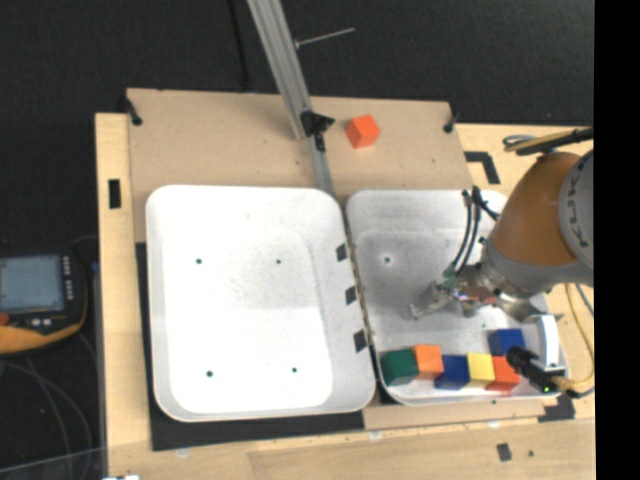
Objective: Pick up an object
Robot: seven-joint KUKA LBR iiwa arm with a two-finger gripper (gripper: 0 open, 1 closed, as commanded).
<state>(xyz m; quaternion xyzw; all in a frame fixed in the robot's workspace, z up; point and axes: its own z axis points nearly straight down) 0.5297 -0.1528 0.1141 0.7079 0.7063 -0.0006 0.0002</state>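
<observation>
Several coloured blocks line the near wall of the right bin [400, 228]: a green block [399, 365], an orange block [428, 357], a blue block [453, 370], a yellow block [481, 368], a red-orange block [505, 372] and another blue block [507, 341]. My gripper [432, 305] hangs low over the bin's bare middle, just behind the green and orange blocks and apart from them. Nothing shows in its grasp. The arm's orange band [535, 218] covers the bin's right side.
The left bin [240, 298] lies beside the right one. An orange cube [362, 131] rests on the brown board behind the bins. A slanted metal pole [282, 58] rises at the back. A small screen device [33, 286] sits far left.
</observation>
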